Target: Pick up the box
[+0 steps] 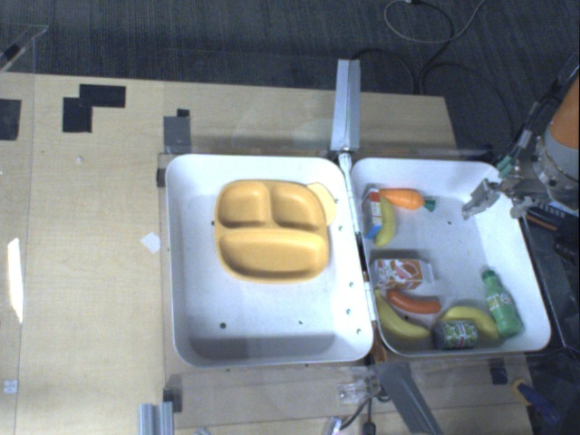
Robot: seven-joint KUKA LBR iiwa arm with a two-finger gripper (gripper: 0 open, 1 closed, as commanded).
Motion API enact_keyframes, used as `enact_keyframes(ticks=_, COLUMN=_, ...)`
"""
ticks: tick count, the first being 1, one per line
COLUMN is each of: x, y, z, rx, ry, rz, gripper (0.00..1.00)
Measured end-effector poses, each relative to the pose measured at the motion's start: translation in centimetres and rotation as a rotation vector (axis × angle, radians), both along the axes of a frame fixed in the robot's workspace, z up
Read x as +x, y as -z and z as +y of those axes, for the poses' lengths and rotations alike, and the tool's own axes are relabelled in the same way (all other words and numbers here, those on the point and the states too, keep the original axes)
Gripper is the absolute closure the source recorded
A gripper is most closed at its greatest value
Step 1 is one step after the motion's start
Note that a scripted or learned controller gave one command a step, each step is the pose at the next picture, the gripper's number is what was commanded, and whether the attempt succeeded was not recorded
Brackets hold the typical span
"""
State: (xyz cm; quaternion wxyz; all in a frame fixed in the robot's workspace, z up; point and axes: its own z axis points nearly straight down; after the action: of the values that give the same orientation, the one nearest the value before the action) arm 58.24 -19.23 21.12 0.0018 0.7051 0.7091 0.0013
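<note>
The box [400,273], a small carton with a red and white face, lies flat near the middle of the right bin [535,284], close to that bin's left wall. Just below it rest a red sausage-like toy [415,303] and a yellow banana [401,322], and beside those a dark can [455,334], a second banana [471,317] and a green bottle [499,304] line the near edge. Toward the far left corner of the same bin lie another banana [387,221], an orange carrot [402,198] and a small red and white packet [371,210].

The pincer [494,193] hovers over the far right corner of the right bin, well apart from the box, which sits down and to the left of it. Whether it is released or clenched cannot be told at this size; nothing shows between its tips.

The left bin [195,324] carries a yellow divided tray [271,229], upside down by the look of it. Both bins sit on the wooden worktop [91,261].
</note>
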Motion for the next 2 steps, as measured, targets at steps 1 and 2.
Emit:
enact_keyframes(ticks=1, x=0.8, y=10.9, z=-1.2, rx=0.001, ry=0.065, rz=0.001, gripper=0.0)
enact_keyframes(ticks=2, x=6.3, y=12.4, z=0.2, rx=0.0, ry=0.101, rz=-0.002, gripper=0.0)
